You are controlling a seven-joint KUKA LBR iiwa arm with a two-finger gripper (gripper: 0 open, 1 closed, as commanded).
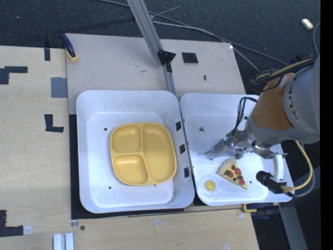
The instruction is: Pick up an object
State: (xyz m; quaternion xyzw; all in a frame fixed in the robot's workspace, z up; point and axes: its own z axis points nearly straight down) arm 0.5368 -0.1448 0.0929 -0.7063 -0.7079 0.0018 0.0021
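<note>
Two shallow white bins side by side on the surface (130,61), left bin (88,139) and right bin (208,108). In the left bin, a yellow divided plate (142,153) with three compartments, lying flat near the middle. In the right bin, a toy pizza slice (233,173) with red spots, lying flat in the lower part, point toward the lower right; just beside it on the left, a small yellow round piece (209,185), apart from the slice and near the bin's lower rim. Grey arm (302,105) with orange band (270,108) reaching in from the right, above the right bin. End effector (222,149) low over the right bin, just above and to the left of the pizza slice, grey fingers (214,152) pointing toward the left. Nothing visible between the fingers; how far open, cannot tell from this angle. Dark cables over the arm's wrist, a yellow cable (307,165) curving at the right. A metal pole (148,27) slanting from the top down to between the bins.
</note>
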